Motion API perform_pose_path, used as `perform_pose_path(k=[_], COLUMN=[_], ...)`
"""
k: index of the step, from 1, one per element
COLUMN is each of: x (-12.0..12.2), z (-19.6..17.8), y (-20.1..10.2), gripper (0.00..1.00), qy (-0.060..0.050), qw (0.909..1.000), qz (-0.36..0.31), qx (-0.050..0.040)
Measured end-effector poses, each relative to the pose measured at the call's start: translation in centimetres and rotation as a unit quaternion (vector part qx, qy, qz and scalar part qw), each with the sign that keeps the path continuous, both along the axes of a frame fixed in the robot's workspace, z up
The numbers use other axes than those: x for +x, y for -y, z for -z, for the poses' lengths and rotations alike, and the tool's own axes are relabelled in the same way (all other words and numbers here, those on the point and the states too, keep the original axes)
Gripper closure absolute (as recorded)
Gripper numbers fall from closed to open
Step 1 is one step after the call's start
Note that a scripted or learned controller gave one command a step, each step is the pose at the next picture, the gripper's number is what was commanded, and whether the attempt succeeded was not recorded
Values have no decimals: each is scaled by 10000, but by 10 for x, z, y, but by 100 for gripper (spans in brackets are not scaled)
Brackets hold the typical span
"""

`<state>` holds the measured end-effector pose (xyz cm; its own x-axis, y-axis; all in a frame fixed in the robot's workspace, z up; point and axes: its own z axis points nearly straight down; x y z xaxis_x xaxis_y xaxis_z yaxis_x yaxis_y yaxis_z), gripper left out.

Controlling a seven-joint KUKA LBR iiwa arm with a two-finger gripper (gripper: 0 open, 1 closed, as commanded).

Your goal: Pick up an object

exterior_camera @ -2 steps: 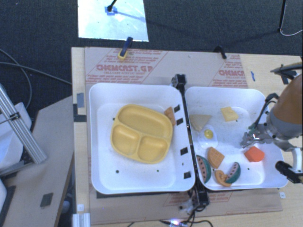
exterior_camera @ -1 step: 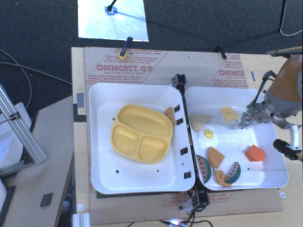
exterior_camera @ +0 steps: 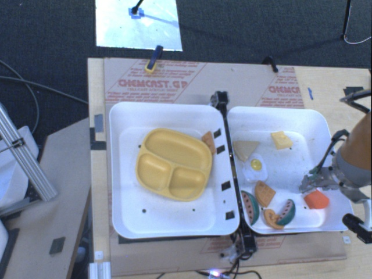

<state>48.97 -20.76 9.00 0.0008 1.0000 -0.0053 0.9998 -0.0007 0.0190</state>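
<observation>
Two shallow white bins were seen side by side on the bench, the left bin (exterior_camera: 125, 214) in the middle of the frame and the right bin (exterior_camera: 314, 121) toward the right edge. A yellow compartment tray (exterior_camera: 173, 163) was lying in the left bin, with a small orange piece (exterior_camera: 208, 141) just beside its upper right corner. In the right bin several toy foods were scattered: a yellow cheese block (exterior_camera: 282, 139) near the top, a pale wedge (exterior_camera: 245, 150) at the upper left, a fried egg (exterior_camera: 256, 167) below it, and two watermelon slices (exterior_camera: 250, 207) with some orange-brown pieces (exterior_camera: 265, 193) along the lower edge. The arm's gripper (exterior_camera: 317, 182) was lowered into the lower right part of the right bin, just above an orange-red object (exterior_camera: 317, 199). Whether its fingers were spread or closed could not be told, and nothing was seen held between them.
</observation>
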Motion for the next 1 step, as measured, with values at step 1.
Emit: perform_pose_path(k=[1], x=[91], z=[-75], y=[-2], gripper=[100], qy=[-22], qw=[10000], qz=[-49], qx=[0])
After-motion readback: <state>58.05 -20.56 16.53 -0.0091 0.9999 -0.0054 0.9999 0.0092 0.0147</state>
